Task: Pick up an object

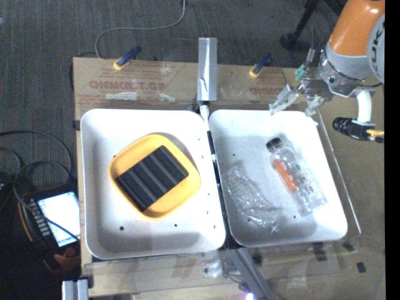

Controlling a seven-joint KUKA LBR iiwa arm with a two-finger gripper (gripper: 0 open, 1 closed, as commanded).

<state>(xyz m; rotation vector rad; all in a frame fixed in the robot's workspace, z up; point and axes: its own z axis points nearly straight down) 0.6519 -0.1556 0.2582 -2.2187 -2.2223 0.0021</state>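
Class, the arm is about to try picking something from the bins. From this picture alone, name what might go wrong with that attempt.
1. The bottle is clear, round and lying on its side in the right bin, so it may roll or slip from the pincer.
2. The crumpled clear plastic beside it is flimsy and hard to see; a grasp there may close on little.
3. The yellow and black item in the left bin looks wide, perhaps too wide to grip.

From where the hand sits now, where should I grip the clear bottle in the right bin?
Probably across the bottle's middle, coming straight down from above. It lies flat on the right bin floor, black cap toward the far rim, so the fingers should close across its narrow width. The crumpled plastic lies beside it, apart.
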